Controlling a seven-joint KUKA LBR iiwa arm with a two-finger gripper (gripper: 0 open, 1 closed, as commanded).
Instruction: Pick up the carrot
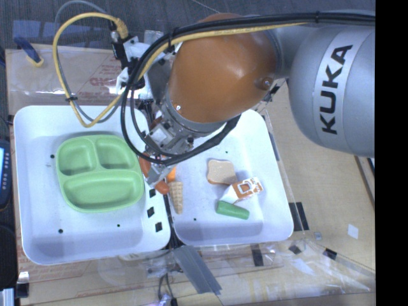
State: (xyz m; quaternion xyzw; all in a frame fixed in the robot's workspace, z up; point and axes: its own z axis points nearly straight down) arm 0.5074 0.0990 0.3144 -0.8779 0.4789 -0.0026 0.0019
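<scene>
Nearby: bread (220, 171), cone (176, 196) (touching carrot (163, 187)).

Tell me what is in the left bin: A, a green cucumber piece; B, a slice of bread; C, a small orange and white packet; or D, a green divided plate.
D: the green divided plate lies in the left bin, while the bread slice, the green cucumber piece and the orange and white packet all lie in the right bin.
</scene>
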